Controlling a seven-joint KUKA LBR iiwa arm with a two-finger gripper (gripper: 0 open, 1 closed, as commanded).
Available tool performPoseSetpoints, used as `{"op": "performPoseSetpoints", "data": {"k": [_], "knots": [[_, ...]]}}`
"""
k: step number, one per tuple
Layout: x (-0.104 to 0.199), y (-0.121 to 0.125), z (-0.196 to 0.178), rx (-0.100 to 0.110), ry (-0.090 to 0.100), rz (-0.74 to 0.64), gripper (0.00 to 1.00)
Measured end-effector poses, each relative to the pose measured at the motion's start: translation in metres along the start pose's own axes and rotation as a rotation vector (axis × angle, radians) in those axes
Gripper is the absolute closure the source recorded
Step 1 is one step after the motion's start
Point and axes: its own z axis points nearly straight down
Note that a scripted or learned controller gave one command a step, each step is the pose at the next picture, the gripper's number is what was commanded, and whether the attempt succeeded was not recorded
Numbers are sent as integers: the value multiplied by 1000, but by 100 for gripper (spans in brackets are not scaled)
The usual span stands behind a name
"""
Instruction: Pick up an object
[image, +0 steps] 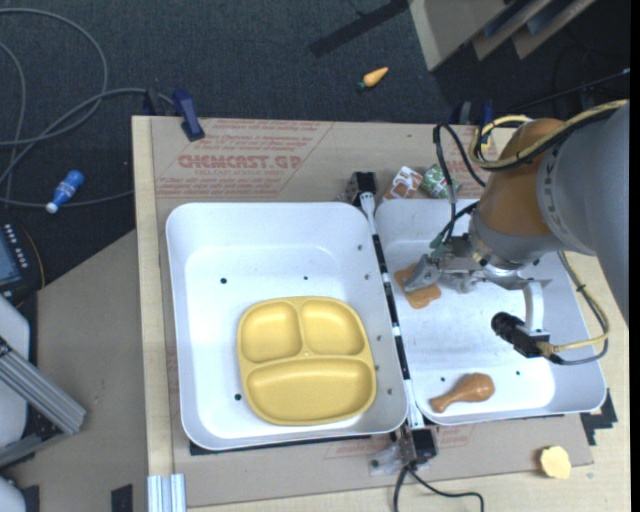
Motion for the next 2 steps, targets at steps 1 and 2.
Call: {"op": "performPoseSetpoints", "data": {"k": [1, 2], "knots": [[-3, 33, 0, -1, 0, -1, 0], [0, -67, 1, 11, 3, 3, 0]]}}
